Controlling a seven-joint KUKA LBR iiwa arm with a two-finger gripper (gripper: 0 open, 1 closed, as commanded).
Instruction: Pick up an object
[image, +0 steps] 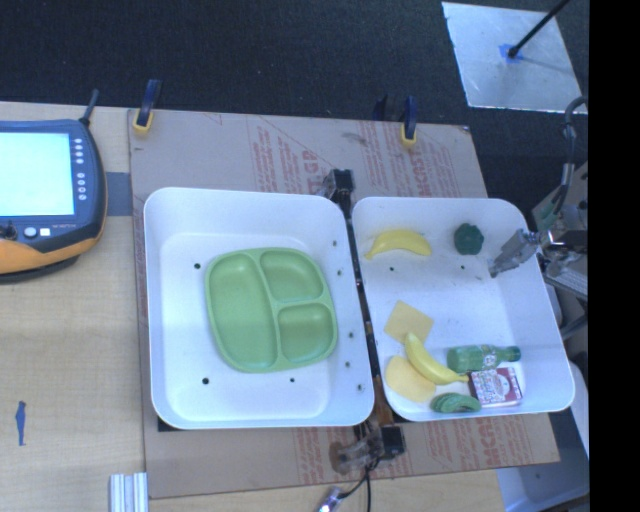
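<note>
Right bin (530, 330), green ball (468, 238) beside hand (508, 255)

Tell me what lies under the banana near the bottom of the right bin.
The banana lies across a round yellow piece, its upper end near a yellow square slice. The parts of the round piece beneath the banana are covered.

Red print on the cardboard sheet (300, 150), too small to read

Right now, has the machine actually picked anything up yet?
Not yet. The tool sits at the right bin's edge with nothing visibly in it. The dark green ball, both bananas and the green bottle lie in the bin. The whole pick is left.
</note>
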